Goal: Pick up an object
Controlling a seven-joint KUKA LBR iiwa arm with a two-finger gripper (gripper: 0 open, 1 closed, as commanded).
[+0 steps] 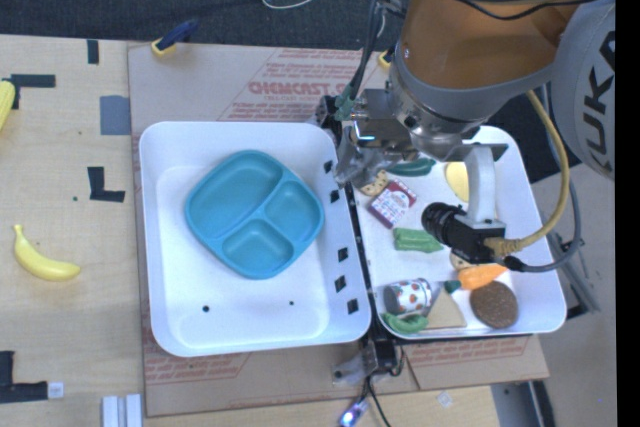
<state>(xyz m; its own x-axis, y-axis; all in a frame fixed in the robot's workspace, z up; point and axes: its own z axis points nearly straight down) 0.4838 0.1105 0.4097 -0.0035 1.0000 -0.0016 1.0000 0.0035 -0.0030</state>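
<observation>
**Q:** Where are you, and what state is the gripper in?

**A:** My gripper (368, 155) sits low over the near-left corner of the right bin (535, 320), close against the divider between the bins. My own wrist housing covers it from above. Open or closed: I cannot tell. Nothing visibly held.

**Q:** What's the likeliest target?

**A:** The small red-and-white packet (391, 203), just below the gripper and a touch to its right. A tan biscuit-like piece (374, 184) lies between us, almost touching the gripper. Beyond the packet: a green block (417, 239), then a toy carrot (482, 274) and a brown round cookie (494, 305), well off. A small printed can (408, 295) lies at the bin's far end from me.

**Q:** How do you do this step well?

**A:** My judgement: pick one item and commit. The packet lies flat, so I'd come straight down and close across its narrow side. The divider wall is crowding me on the left; drifting that way risks catching the rim rather than the object. Clutter is tight here, so a sloppy descent could nudge the tan piece instead.

**Q:** The left bin?

**A:** It carries a blue divided plate (254, 213), well to my left. Wide and flat, a poor pick. A toy banana (43, 257) lies out on the tabletop (60, 165), out of reach.
</observation>
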